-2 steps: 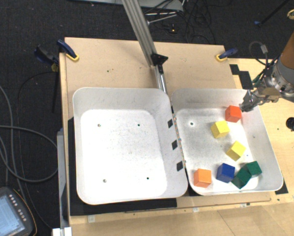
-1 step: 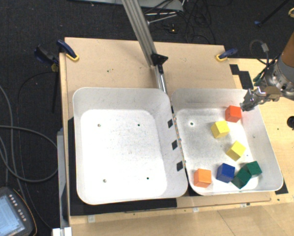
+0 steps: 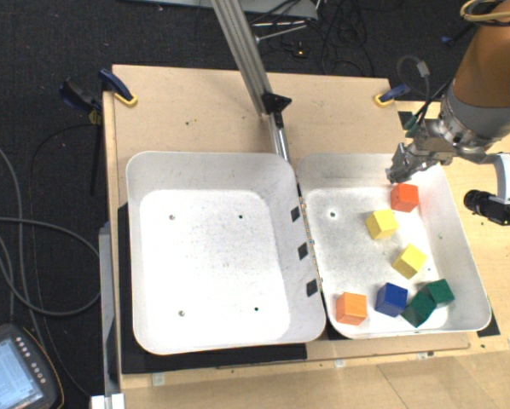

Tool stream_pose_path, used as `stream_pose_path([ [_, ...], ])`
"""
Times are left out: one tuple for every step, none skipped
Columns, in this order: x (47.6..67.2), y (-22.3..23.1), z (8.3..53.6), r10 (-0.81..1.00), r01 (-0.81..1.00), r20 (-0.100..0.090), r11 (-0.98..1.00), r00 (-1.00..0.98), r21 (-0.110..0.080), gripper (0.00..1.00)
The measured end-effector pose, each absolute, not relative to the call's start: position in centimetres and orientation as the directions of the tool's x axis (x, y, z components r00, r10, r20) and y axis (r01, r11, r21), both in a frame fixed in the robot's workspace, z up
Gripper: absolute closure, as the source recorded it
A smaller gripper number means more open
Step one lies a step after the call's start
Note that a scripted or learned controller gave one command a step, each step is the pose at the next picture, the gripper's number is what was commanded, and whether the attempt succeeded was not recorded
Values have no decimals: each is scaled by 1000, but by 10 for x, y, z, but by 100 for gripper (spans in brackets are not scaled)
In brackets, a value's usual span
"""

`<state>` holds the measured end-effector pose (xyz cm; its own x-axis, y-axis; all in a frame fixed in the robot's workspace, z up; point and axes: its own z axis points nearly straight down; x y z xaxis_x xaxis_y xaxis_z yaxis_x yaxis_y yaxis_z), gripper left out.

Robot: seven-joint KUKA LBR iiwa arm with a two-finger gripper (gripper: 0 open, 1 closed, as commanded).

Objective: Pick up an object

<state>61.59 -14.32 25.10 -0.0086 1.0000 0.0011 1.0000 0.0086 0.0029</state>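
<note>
The big grey arm reaches over the right bin. Its gripper hangs by the bin's far edge, just above the red block, which lies just under it. I cannot tell how the gripper is set.

Bright, even light from overhead washes the white bins close to glare, shadows staying short and soft under the blocks, while the dark floor swallows its detail, the arm looks slightly soft, and the whole frame is a bit grainy.
</note>
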Motion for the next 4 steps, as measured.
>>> stream_pose_path([
  [622, -86, 238, 1000, 1000, 2, 8, -8, 0, 100],
  [630, -43, 236, 1000, 1000, 1, 7, -7, 1, 100],
  [643, 5, 227, 1000, 1000, 1, 8, -8, 1, 100],
  [646, 69, 231, 1000, 1000, 2, 9, -9, 2, 100],
])
